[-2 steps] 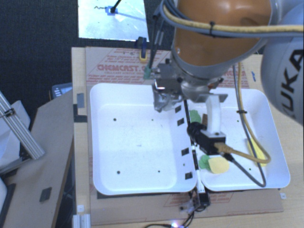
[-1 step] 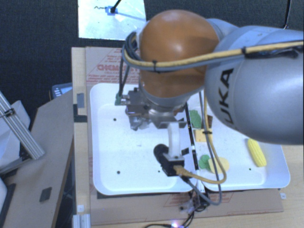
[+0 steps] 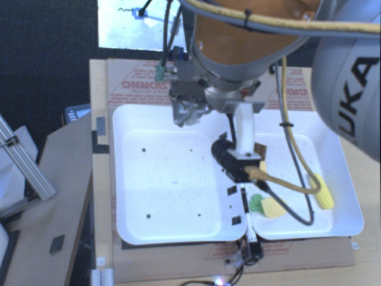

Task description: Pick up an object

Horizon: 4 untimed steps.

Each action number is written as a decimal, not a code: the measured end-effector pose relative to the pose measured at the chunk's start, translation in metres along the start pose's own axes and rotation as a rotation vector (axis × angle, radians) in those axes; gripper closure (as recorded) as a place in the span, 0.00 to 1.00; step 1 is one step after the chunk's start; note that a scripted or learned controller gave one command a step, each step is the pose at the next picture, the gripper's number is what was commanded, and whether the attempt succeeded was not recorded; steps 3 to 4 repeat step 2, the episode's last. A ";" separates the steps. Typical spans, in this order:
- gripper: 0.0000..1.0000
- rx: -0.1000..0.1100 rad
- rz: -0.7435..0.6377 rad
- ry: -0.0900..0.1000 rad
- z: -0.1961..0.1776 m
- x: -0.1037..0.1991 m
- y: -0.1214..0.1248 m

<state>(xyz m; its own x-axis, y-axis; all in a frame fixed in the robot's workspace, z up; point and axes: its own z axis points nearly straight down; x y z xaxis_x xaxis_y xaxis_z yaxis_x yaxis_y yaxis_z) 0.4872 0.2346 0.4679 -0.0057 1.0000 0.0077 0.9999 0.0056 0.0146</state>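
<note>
My gripper (image 3: 188, 115) hangs over the far edge of the left white bin (image 3: 122, 177), near its back right corner, with nothing visible under it. The right white bin (image 3: 348, 216) holds a long yellow object (image 3: 322, 190) near its right wall. A small green piece (image 3: 256, 202) and a yellow wedge (image 3: 274, 208) lie together at its front left. A small brown block (image 3: 260, 151) sits near the divider, partly hidden by the robot's hardware. The arm covers much of the right bin's back.
Both bins rest on a cardboard sheet (image 3: 137, 82) with red print. A grey metal frame (image 3: 21, 159) leans at the far left, outside the bins. A yellow cable (image 3: 297, 186) loops low across the right bin.
</note>
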 end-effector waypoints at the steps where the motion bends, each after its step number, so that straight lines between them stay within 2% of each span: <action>1: 1.00 0.005 -0.001 -0.002 -0.072 0.000 0.000; 2: 0.00 0.013 -0.001 -0.006 -0.067 0.000 0.000; 4: 0.00 0.013 -0.001 -0.006 -0.067 0.000 0.000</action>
